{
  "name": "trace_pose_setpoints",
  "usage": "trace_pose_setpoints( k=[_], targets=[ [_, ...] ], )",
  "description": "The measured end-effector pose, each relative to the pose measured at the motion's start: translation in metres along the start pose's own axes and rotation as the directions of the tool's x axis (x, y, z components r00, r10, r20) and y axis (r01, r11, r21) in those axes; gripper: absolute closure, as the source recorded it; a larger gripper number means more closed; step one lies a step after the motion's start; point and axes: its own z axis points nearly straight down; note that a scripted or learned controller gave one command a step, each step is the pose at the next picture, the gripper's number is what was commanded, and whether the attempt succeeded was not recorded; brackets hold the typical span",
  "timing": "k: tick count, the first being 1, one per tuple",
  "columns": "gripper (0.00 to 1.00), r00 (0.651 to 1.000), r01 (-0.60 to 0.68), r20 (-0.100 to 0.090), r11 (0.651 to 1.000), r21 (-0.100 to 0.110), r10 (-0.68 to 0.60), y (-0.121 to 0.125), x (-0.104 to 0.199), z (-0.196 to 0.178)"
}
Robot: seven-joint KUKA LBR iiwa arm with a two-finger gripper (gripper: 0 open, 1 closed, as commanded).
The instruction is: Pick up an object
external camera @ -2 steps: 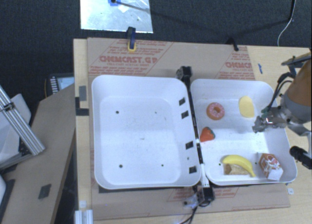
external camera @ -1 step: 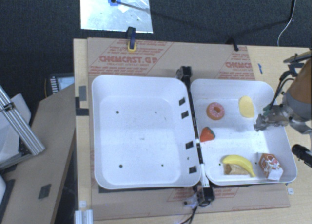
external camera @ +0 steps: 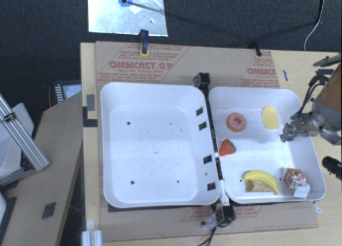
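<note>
Even, soft overhead light, moderately bright. The white bins [external camera: 155, 148] look slightly washed out, with faint shadows inside their walls. A metal sheet [external camera: 127, 4] shows patchy glare. Overall image is low-resolution and mildly soft.

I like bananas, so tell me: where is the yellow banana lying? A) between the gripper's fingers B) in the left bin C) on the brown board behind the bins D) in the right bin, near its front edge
D: the banana lies in the right bin, near its front edge, beside a small carton.
</note>
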Motion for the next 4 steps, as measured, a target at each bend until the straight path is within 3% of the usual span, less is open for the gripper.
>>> trace_pose_setpoints(
  k=[2,3,4],
  targets=[
    [1.00,1.000,0.003,0.001,1.000,-0.006,-0.003,0.002,-0.001,-0.021],
    [1.00,1.000,0.006,-0.006,1.000,0.017,-0.006,0.016,0.002,0.026],
    [1.00,1.000,0.007,-0.005,1.000,0.012,-0.007,0.017,0.001,0.013]
  ],
)
